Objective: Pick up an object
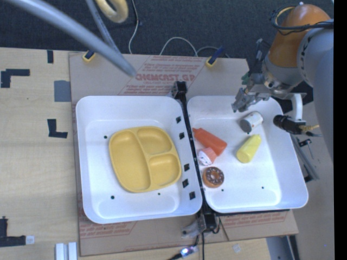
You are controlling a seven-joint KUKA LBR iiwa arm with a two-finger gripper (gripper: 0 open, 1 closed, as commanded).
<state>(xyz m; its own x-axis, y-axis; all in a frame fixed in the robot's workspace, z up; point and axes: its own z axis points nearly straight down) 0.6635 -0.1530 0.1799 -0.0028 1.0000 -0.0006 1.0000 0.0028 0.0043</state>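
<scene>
The right bin (271,191) holds several small items: an orange wedge-shaped piece (210,140), a yellow cylinder-like piece (248,148), a brown donut (213,176), a small white and pink piece (205,157) and a grey and white cylinder (251,121). My gripper (239,105) hangs over the bin's far part, just up and left of the grey and white cylinder. Nothing shows in its grasp.
A yellow divided plate (145,158) lies in the left bin (92,145). A black divider (186,140) runs between the bins. The arm's orange band (295,23) and grey body stand over the right bin's far right corner. Cables lie behind the bins.
</scene>
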